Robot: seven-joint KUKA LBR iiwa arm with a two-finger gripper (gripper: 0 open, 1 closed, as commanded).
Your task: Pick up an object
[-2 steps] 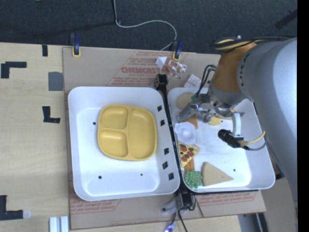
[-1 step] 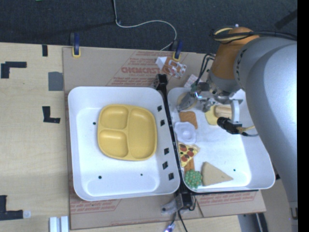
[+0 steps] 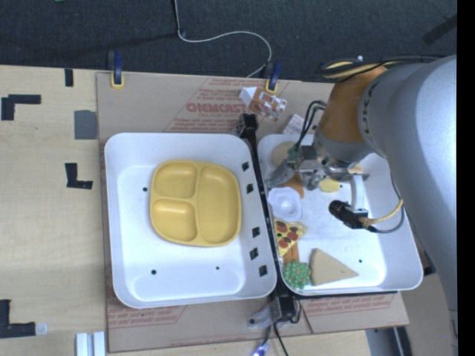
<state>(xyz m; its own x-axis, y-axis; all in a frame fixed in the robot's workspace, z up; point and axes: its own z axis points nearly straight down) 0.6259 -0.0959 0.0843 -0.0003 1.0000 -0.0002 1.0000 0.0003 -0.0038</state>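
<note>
My gripper (image 3: 291,170) reaches down into the back left part of the right bin (image 3: 393,269), over a round tan piece (image 3: 283,154) and close to an orange item (image 3: 310,179). A small clear cup (image 3: 284,202) sits just in front of it. Toward the bin's front lie a pizza slice toy (image 3: 286,234), a green broccoli piece (image 3: 297,274) and a tan wedge (image 3: 331,267). A small yellow piece (image 3: 329,185) lies beside the wrist. The fingers are dark and blurred against the clutter.
The left bin (image 3: 126,273) holds a yellow divided plate (image 3: 196,202). A black divider (image 3: 256,199) runs between the bins. The grey arm (image 3: 415,124) covers the right bin's far right side. A small packet (image 3: 263,104) lies on the cardboard behind the bins.
</note>
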